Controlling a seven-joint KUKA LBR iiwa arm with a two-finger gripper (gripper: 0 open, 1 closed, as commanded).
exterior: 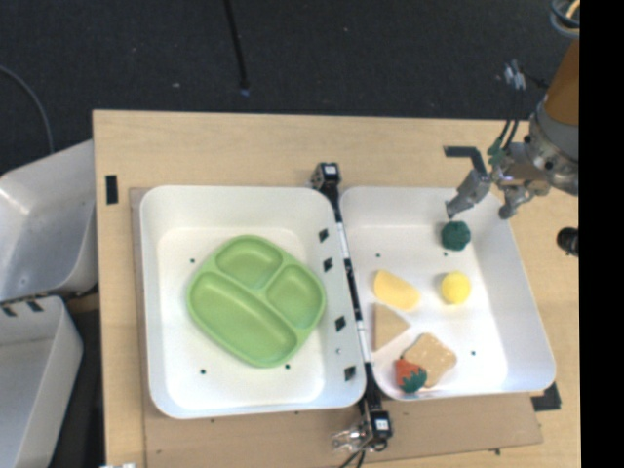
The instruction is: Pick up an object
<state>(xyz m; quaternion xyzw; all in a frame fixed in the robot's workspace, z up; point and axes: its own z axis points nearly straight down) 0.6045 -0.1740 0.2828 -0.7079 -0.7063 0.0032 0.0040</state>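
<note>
The right bin (pixel 487 261) holds a dark green ball (pixel 454 235), a yellow ball (pixel 454 288), a yellow wedge (pixel 395 290), a tan triangular piece (pixel 388 328), a tan slice (pixel 432 355) and a small red and green item (pixel 410 375). My gripper (pixel 485 201) hangs open over the bin's far right part, just above and to the right of the dark green ball. Nothing sits between its two fingers (pixel 462 202).
A green divided plate (pixel 255 299) lies in the left bin (pixel 166 261). A divider with black clips (pixel 342 281) separates the bins. A white box (pixel 39 222) stands off the bench's left edge. Bare wood borders the bins.
</note>
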